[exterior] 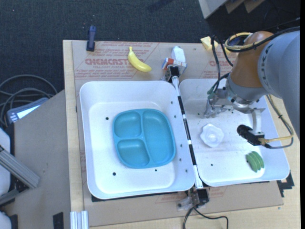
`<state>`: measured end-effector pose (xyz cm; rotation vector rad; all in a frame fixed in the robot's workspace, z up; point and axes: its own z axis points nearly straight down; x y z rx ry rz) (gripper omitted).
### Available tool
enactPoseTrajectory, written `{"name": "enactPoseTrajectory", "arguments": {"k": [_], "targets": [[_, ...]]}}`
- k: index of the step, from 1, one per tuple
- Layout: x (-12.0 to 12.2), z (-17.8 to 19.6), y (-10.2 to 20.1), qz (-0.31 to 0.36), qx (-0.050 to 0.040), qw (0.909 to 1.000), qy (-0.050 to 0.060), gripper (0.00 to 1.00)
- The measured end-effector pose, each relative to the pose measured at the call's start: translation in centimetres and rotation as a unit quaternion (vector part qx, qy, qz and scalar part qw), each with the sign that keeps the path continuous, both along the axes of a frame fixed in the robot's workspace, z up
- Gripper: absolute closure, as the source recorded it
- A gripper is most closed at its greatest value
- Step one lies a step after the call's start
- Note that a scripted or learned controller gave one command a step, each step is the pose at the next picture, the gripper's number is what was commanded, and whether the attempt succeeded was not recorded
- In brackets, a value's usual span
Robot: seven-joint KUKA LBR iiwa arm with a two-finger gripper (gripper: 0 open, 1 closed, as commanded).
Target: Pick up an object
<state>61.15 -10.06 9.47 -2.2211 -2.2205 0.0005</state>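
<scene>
My gripper (215,107) hangs low over the back of the right bin (274,173), under the grey arm with its orange band. Just in front of it, a short gap away, a small white crumpled object (211,134) lies on the bin floor. A green ridged object (255,161) rests near the bin's front right corner. I see nothing held in the gripper.
The left bin (95,128) holds a blue divided plate (143,138). Behind the bins on the cardboard lie a yellow banana (137,61), a small white and red item (175,60), a dark blue piece (90,37) and a yellow scrap (206,42).
</scene>
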Motion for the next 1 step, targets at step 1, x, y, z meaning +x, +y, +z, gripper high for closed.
{"name": "enactPoseTrajectory", "arguments": {"k": [1], "targets": [[0.04,0.99,0.02,0.0,-0.0001,1.0,-0.001,1.0]]}}
